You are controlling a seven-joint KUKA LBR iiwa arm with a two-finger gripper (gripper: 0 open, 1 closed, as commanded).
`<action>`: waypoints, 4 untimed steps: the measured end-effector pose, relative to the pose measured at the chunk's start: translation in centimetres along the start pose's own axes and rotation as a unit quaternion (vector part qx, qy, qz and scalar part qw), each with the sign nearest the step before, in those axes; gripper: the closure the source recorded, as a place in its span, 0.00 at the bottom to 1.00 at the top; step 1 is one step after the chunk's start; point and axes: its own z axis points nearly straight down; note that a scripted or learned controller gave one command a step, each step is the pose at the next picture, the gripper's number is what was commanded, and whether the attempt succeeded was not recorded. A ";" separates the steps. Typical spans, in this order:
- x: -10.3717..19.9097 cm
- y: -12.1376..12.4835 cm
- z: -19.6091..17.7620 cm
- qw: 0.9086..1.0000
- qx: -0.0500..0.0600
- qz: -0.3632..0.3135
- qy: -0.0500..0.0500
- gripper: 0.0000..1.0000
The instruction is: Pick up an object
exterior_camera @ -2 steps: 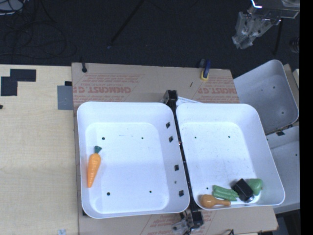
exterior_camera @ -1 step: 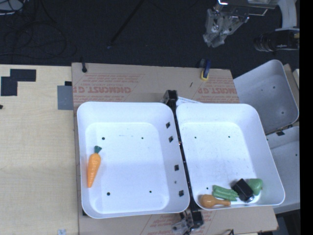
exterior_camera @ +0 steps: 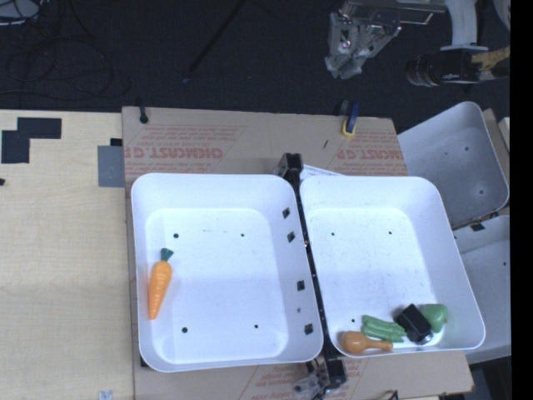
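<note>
My gripper (exterior_camera: 348, 57) hung far above the clustered toys (exterior_camera: 398, 330); its spread I couldn't tell, so a descent risked a jammed, empty grab.

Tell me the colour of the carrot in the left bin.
Orange with a green top, in the camera view: carrot.

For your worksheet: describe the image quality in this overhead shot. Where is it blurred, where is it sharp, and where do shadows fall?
Camera view: the end effector at the top looks soft and blurred against the dark background; the carrot in the left bin is fairly sharp; a faint grey shadow crosses the left bin's floor; lighting on the right bin is even, without strong glare.
</note>
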 end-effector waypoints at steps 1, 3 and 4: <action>-1.2 -3.2 17.4 1.000 0.010 0.002 -0.002 1.00; 2.4 0.2 -0.3 1.000 -0.003 0.001 -0.001 1.00; -0.8 -0.1 12.9 1.000 0.006 0.003 -0.002 1.00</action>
